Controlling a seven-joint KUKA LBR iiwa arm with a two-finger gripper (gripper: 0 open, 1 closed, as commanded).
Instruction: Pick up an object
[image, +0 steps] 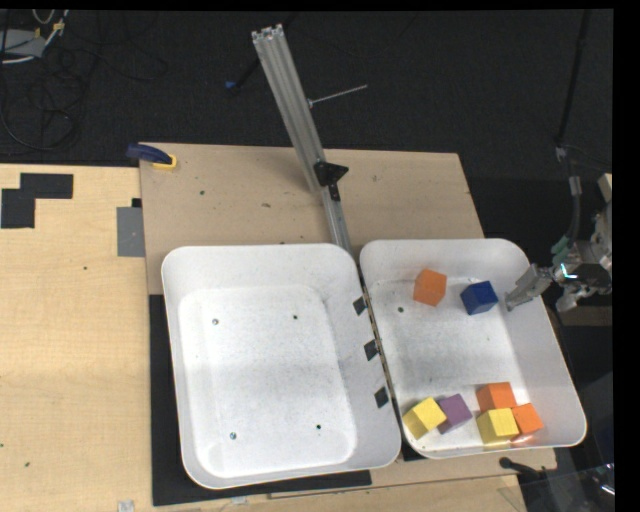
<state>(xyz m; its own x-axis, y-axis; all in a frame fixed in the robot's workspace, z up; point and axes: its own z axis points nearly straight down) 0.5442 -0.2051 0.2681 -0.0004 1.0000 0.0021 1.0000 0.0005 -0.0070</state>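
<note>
Table (300, 200): light wood, seen from above at a slant; two shallow white bins are carried side by side.

Left bin (180, 290): white, speckled floor, small dark dots near its corners.

Right bin (560, 400): white, seven blocks are held in it.
- Orange cube (430, 287): far half of the bin, left of centre, standing apart.
- Blue cube (479, 297): just right of the orange cube, not touching it, near the far right rim.
- Yellow cube (424, 416): near left corner, touching the purple cube (455, 410) beside it.
- Second yellow cube (497, 426): near right corner, pressed against two orange blocks (512, 404) behind and to its right.

End effector (524, 288): seen at the right bin's far right rim, just right of the blue cube; a grey finger (521, 290) is seen slanting down toward the bin. Nothing is seen held in it. Whether it is wide or narrow cannot be told.

Metal rail (296, 120): slanting from the top of the view down to the gap between the bins.

Blue-and-yellow clamp (152, 155): at the table's far left corner.
</note>
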